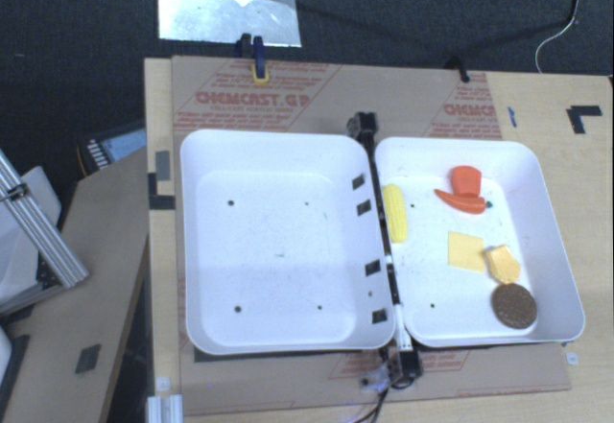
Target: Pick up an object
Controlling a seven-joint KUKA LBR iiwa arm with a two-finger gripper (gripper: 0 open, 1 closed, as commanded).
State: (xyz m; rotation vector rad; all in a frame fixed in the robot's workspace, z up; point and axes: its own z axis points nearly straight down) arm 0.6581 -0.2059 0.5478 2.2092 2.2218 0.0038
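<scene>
Left bin [278, 248]: bare floor, plenty of set-down room for you.
Right bin [554, 220] holds all candidates.
Corn cob [394, 212] lies along the inner wall, so your approach there is cramped.
Orange piece [464, 189] sits mid-bin with open room around it. Judge it your easiest target.
Yellow slab [467, 251] lies flat, touching yellow chunk [504, 265].
Brown disc [514, 305] sits near the front rim.
Pincer state and position: cannot tell, so nothing placed relative to it.

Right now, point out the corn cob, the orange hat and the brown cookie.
corn cob [394, 212], camera view, mid-length of cob
orange hat [464, 189], camera view, base of crown
brown cookie [514, 306], camera view, centre of disc
</scene>
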